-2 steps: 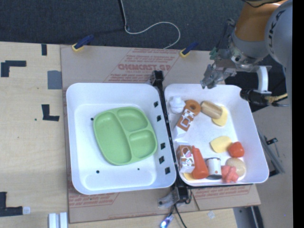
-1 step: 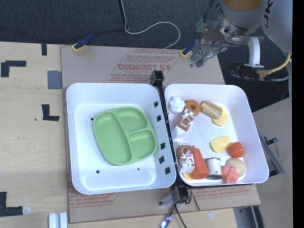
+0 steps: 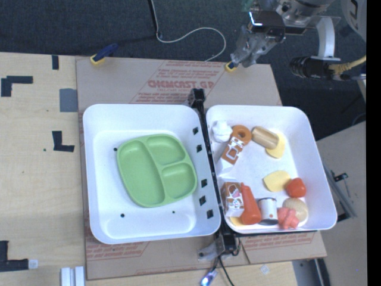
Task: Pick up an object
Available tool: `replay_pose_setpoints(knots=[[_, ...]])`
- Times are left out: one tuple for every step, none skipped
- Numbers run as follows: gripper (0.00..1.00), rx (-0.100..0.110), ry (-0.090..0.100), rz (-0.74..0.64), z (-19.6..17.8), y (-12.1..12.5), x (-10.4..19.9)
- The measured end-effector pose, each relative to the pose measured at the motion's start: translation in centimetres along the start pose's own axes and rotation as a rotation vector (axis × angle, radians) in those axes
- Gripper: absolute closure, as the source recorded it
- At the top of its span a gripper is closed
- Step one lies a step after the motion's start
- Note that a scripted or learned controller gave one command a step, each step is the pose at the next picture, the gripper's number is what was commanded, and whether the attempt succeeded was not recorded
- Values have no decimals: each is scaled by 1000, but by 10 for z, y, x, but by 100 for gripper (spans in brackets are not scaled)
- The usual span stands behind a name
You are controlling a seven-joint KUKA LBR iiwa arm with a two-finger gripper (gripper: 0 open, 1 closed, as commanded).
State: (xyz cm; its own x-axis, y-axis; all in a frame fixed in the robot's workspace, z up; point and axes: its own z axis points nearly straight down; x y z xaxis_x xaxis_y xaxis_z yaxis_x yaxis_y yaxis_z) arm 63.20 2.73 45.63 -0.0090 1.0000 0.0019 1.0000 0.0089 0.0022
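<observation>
A: Two bins in front of you, side by side. Log the near end first.

B: Your right bin (image 3: 309,130) carries the load. Nearest its front wall: a red bottle (image 3: 250,210) lying beside a small printed carton (image 3: 234,196), a little can (image 3: 268,208), a pink piece (image 3: 288,218) and a pale round item (image 3: 296,207) touching it.

A: And further back in that bin?

B: A red tomato (image 3: 296,187) just beside a yellow wedge (image 3: 276,180). Past those, an orange-and-white box (image 3: 233,151) tilted near the divider, a donut (image 3: 241,132) behind it, a white piece (image 3: 221,130) against the left wall, and a bread roll (image 3: 265,137) overlapping a pale yellow slice (image 3: 275,152).

A: Left bin?

B: Your left bin (image 3: 98,159) holds a green divided tray (image 3: 157,169), lying flat, three compartments, nothing in them.

A: Where is your tool?

B: The gripper (image 3: 245,57) hangs beyond the far rim of the right bin, over the cardboard sheet (image 3: 172,79), well apart from every object. Nothing sits between its fingers. You cannot tell whether they are spread or closed; they are too small and blurred.

A: Anything behind that?

B: A white cable (image 3: 190,37) loops across the dark floor (image 3: 71,16).
</observation>
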Motion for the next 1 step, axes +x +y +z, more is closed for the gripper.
replay_pose_setpoints(knots=[[100,15,-4,11,53,-58,-34]])
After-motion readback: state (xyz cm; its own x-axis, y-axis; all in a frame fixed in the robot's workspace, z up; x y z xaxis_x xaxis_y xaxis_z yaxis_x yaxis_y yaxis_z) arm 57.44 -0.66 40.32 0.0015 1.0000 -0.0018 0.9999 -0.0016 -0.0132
